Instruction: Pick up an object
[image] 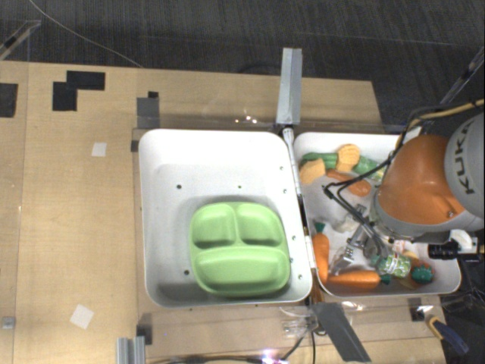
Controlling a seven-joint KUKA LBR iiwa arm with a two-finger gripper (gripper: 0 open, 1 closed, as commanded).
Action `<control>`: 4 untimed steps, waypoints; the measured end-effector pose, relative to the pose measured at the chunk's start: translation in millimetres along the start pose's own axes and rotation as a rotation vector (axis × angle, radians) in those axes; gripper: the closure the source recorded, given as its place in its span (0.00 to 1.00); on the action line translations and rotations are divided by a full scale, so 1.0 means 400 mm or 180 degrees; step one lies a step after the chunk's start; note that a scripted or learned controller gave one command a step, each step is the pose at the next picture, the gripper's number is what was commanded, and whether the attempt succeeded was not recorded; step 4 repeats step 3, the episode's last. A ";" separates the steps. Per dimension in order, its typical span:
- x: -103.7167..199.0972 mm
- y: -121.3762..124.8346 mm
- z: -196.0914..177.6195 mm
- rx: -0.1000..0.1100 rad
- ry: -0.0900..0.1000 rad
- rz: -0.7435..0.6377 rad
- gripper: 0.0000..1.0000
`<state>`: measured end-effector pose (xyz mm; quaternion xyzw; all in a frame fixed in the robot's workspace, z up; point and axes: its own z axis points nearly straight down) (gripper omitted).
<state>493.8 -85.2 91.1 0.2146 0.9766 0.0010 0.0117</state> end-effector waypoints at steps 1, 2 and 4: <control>-0.012 0.006 -0.034 -0.0016 -0.0054 -0.0015 1.00; -0.014 -0.043 -0.204 0.0003 0.0034 -0.1406 1.00; -0.013 -0.042 -0.202 0.0001 0.0040 -0.1408 0.00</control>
